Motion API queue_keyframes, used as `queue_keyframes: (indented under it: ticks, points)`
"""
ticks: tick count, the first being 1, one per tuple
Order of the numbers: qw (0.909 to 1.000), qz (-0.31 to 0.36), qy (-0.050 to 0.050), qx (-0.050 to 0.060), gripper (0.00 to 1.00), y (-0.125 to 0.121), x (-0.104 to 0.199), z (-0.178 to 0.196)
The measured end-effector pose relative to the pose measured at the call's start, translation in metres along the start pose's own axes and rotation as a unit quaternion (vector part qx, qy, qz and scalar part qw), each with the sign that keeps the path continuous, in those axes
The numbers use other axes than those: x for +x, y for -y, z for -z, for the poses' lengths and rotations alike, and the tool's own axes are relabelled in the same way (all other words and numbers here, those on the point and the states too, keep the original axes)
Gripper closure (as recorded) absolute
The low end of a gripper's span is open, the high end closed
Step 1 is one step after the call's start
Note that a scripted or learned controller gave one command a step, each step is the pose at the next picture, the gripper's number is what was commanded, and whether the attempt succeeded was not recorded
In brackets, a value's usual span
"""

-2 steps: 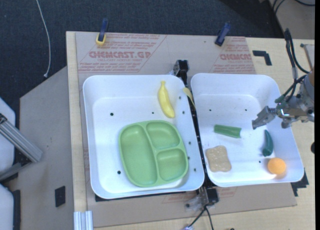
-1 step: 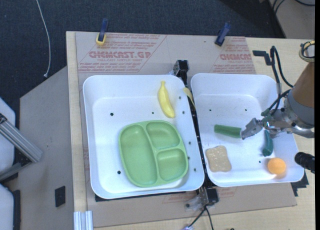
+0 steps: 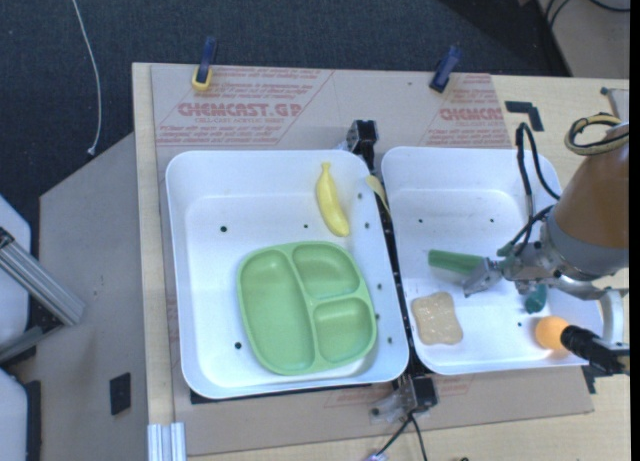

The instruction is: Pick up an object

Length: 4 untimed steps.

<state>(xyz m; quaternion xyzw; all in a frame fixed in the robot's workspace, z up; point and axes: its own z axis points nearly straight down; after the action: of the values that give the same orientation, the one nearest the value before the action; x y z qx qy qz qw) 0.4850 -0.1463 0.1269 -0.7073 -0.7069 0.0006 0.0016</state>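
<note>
Cardboard bench (image 3: 250,99): brown sheet printed in red, clipped at the far edge, bearing both bins; dark carpet lies beyond it, with a white cable trailing at the left.
Left bin (image 3: 195,249): shallow white plastic, smooth floor, holding the plate and the banana.
Right bin (image 3: 450,174): same make, just beside the left one, holding four small things at its near end.
Arm (image 3: 595,214): grey with an orange band, reaching in from the right, low over the right bin.
Green plate (image 3: 305,304): three compartments, stiff and light by the look, but broad and flat, so a poor fit for two fingers.
Banana (image 3: 331,201): yellow, likely a light toy, lying near the left bin's right wall; curved and smooth, apt to roll.
Green tool (image 3: 456,262): dark green, long, lying across the right bin's floor, its right end at the gripper; probably stiff and light, best taken across its narrow body.
Sponge (image 3: 437,318): pale beige, soft, near the left wall, apart from the gripper.
Orange ball (image 3: 551,332): round, likely slippery, near the right wall.
Gripper (image 3: 487,276): jaws stand a little apart at the green tool's end; whether they have hold of it I cannot tell.
</note>
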Motion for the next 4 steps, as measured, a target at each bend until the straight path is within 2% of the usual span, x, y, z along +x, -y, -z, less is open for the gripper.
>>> queue_keyframes:
  ticks: [1,2,4]
  points:
    - [1.0,-0.001,0.0,0.0,0.0,0.0,0.0,-0.044]
    - [1.0,0.0,0.0,-0.003,1.0,-0.001,0.001,-0.032]
    - [1.0,0.002,0.002,-0.006,1.0,-0.01,0.015,0.074]
